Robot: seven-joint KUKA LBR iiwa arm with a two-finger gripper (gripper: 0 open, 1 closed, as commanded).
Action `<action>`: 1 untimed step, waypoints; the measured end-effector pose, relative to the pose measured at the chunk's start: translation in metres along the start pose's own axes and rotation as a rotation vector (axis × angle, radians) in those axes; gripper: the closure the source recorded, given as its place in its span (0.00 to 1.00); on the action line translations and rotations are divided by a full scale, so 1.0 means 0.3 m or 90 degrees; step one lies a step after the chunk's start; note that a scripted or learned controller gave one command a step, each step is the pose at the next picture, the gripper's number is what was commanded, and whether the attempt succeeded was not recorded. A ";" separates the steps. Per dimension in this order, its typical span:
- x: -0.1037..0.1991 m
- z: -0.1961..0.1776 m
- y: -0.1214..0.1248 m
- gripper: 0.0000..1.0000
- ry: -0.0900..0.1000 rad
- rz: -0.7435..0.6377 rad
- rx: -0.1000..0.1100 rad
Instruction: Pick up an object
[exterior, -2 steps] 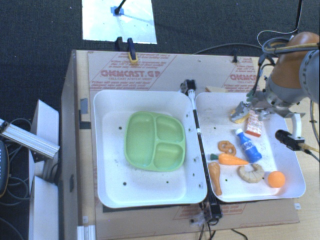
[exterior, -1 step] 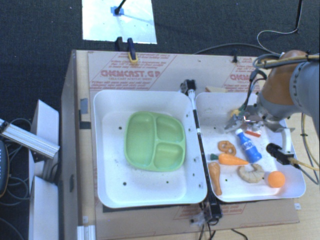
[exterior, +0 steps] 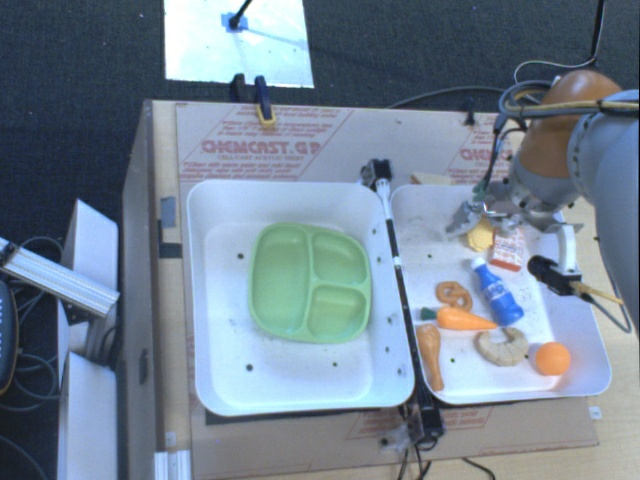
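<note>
The desk (exterior: 300, 133) carries a protective sheet printed in red with "CHEMCAST GP", legible along the far edge; a second printing at the right is partly hidden by the arm. Two white bins sit side by side. The left bin (exterior: 225, 368) holds a green divided plate (exterior: 308, 283), lying flat. The right bin (exterior: 590, 368) holds the loose objects: a blue tube with a white cap (exterior: 495, 290), a pretzel (exterior: 453, 294), two carrots, one lying crosswise (exterior: 466, 319) and one lengthwise (exterior: 430, 355) beside the bin divider, a tan ring-shaped piece (exterior: 502, 346) and an orange ball (exterior: 551, 358). Near the far end lie a yellow item (exterior: 482, 237) and a small white packet with red print (exterior: 508, 251); its lettering is too small to read. The tool (exterior: 478, 218) hangs low over the far part of the right bin, just beside the yellow item; whether its fingers are spread or closed cannot be determined, and nothing is visibly held.
</note>
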State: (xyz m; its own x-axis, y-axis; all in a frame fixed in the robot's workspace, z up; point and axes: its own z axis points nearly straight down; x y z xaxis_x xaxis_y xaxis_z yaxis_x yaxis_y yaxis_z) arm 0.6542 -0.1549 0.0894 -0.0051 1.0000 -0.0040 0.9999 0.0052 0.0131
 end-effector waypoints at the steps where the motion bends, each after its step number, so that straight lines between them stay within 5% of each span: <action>1: -0.002 -0.035 -0.003 1.00 0.001 -0.001 0.005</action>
State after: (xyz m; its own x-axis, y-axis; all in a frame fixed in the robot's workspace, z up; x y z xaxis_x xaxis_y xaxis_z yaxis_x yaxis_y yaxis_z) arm 0.6530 -0.1554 0.0998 -0.0069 1.0000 -0.0024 1.0000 0.0069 0.0060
